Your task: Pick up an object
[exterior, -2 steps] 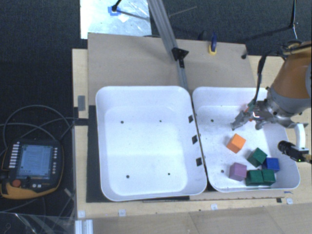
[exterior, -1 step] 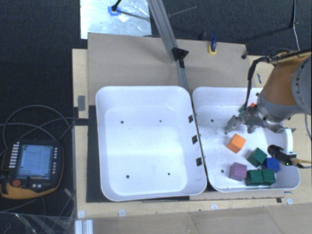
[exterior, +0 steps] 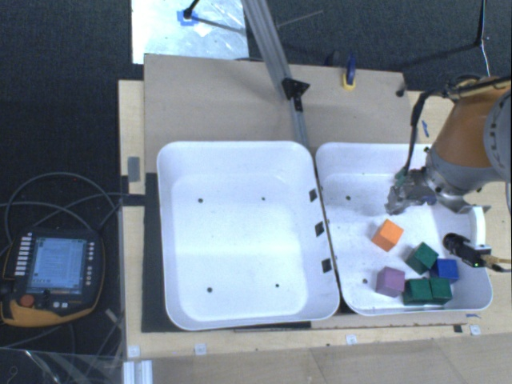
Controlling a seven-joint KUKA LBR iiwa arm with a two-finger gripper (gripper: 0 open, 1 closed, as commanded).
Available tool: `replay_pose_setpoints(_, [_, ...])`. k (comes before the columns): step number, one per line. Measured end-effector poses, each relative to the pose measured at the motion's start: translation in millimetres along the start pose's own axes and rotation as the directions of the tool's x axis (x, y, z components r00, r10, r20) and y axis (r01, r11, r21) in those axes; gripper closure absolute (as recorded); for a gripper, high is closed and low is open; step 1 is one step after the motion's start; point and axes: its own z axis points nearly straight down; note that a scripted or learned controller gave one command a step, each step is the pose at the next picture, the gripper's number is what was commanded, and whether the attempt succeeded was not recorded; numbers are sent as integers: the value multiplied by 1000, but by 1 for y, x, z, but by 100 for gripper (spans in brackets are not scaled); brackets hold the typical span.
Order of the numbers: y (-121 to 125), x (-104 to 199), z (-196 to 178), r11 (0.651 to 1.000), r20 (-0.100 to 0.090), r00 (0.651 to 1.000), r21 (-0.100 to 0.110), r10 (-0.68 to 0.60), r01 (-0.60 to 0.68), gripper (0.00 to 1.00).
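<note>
My gripper (exterior: 398,202) hangs over the right bin (exterior: 352,174), in its upper right part, with nothing seen between its fingers. Just below it and slightly left lies an orange cube (exterior: 388,235), apart from the gripper. Further toward the bin's front right sit a green block (exterior: 422,257), a blue cube (exterior: 446,269), a purple cube (exterior: 390,281) and two more green blocks (exterior: 426,291) side by side.
The left bin (exterior: 240,158) stands beside the right one, sharing a middle wall. A slanted metal pole (exterior: 268,34) crosses the back of the bench. A teach pendant (exterior: 52,274) lies on the floor at left.
</note>
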Motion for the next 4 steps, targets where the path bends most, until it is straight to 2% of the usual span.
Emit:
replay_pose_setpoints(1, [-3,-10,-56,1000,2,1000,-3,3,-3,100])
replay_pose_setpoints(3, [3,-4,-153,1000,2,1000,-4,0,0,100])
replay_pose_setpoints(4, [-5,42,-152,1000,-2,1000,2,-4,4,100])
